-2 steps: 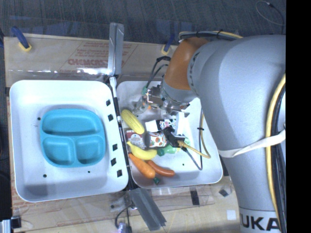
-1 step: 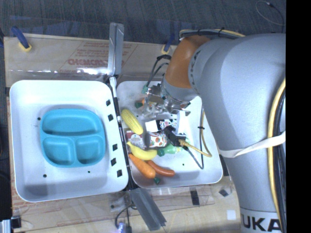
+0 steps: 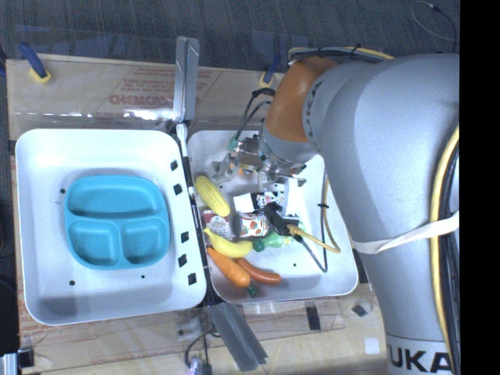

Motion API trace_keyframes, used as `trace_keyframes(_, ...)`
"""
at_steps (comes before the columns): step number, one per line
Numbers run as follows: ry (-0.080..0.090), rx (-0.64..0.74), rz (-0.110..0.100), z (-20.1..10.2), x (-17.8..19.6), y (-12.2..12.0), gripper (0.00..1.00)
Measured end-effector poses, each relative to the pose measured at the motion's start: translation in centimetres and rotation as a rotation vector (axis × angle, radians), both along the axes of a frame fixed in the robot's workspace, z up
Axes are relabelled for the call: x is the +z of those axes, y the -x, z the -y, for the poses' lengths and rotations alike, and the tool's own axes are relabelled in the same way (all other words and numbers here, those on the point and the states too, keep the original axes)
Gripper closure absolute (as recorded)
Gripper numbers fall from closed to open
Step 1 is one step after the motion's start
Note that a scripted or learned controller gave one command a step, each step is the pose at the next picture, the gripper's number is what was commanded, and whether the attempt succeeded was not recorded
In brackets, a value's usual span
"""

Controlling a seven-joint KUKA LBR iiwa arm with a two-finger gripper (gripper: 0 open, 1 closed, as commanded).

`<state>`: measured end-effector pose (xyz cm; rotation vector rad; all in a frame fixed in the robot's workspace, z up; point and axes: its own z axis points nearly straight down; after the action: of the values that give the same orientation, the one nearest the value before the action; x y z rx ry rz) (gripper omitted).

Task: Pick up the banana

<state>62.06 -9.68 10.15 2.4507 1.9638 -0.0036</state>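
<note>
two shallow white bins (image 3: 47, 303) side by side on table; curved yellow plastic banana (image 3: 228, 245) lying in right bin near its left wall, long axis running left-right, just above orange toy carrot (image 3: 228, 267). end effector (image 3: 264, 198) hanging over bin's middle, up and right of banana, grip state impossible to tell. blue divided tray (image 3: 117, 219) in left bin

Blue tray (image 3: 117, 219) in left bin (image 3: 47, 287); corn (image 3: 212, 195), carrot (image 3: 227, 266).
</note>
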Motion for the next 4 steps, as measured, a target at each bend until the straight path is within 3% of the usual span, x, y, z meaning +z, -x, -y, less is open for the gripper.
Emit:
trace_keyframes(1,-0.003,-0.078,-0.001,-0.4,0.3,-1.6,0.00)
trace_keyframes(2,-0.003,-0.269,-0.005,0.0,-1.2,7.1,0.00)
trace_keyframes(3,-0.003,-0.256,-0.003,-3.0,8.9,6.7,0.00)
trace_keyframes(4,-0.005,-0.368,0.009,-0.2,1.6,11.6,0.00)
